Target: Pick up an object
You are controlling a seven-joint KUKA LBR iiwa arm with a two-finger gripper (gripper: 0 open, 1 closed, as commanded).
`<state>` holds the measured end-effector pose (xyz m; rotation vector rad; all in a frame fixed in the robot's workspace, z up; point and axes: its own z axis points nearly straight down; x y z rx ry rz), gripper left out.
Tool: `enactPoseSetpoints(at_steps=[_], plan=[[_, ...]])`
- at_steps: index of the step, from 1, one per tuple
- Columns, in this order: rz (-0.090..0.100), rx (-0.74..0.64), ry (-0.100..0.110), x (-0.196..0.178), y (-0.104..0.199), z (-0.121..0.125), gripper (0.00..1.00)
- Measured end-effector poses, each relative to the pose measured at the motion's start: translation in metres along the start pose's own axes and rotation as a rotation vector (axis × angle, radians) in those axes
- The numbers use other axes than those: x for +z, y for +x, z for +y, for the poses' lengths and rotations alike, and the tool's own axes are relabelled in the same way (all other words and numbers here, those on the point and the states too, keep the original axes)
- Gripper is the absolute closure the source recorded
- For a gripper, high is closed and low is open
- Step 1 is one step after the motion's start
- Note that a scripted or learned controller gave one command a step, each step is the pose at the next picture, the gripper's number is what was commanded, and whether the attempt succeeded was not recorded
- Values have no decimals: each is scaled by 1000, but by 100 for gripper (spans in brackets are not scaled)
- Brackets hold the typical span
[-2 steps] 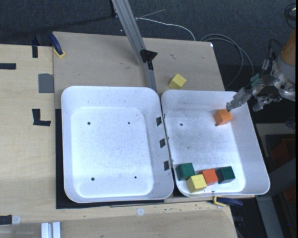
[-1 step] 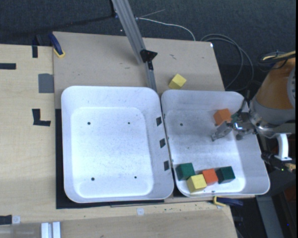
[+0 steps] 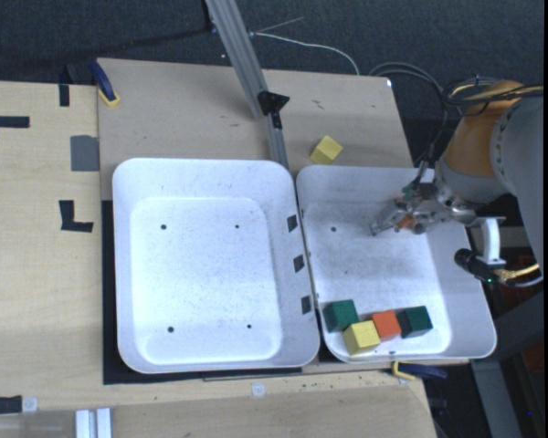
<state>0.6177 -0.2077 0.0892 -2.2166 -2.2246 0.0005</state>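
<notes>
Four small blocks lie in the near corner of the right bin (image 3: 457, 272): a green block (image 3: 341, 314), a yellow block (image 3: 362, 337), an orange block (image 3: 386, 325) and a dark green block (image 3: 416, 320). My gripper (image 3: 384, 225) hangs over the upper middle of that bin, well above the blocks in the picture, with nothing visible between its fingers. The grey arm with its orange band (image 3: 470, 144) comes in from the right.
The left bin (image 3: 128, 245) sits beside the right one. A yellow block (image 3: 326, 150) rests on the bench behind the right bin. A grey metal post (image 3: 247, 53) slants down to the bins' shared back corner. Cables run at the back right.
</notes>
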Motion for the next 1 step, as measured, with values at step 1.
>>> enactPoseSetpoints(at_steps=[1], plan=[[-1, 2, 2, -3, -1, -14, 0]])
